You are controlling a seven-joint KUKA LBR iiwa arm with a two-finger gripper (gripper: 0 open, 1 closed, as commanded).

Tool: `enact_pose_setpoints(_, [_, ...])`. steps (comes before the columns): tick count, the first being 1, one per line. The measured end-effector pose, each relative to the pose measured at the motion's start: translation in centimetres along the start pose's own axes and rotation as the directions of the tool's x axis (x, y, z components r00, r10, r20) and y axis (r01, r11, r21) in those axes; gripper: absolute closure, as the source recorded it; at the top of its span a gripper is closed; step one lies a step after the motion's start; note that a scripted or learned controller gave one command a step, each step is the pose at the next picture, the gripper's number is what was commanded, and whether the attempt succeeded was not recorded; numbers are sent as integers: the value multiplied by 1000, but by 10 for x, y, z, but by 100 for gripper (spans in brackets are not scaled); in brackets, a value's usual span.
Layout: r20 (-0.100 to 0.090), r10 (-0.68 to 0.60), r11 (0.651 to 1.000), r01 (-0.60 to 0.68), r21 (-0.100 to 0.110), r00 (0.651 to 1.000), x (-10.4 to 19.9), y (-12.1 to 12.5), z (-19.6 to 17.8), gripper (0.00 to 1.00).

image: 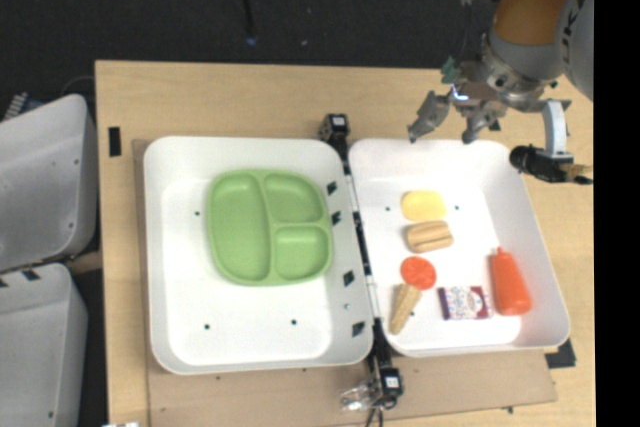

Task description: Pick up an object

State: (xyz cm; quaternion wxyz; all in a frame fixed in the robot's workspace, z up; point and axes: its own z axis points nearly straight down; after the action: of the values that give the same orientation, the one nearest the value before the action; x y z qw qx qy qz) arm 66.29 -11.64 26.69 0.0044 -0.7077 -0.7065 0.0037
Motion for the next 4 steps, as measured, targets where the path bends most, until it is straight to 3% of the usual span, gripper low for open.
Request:
enact_pose_setpoints(1, [1,-2,1000,2,-13,1000,0,2,-8,0])
enact_pose_setpoints(4, [4,4,1000,-4,-10,1000,-11,14,161,0])
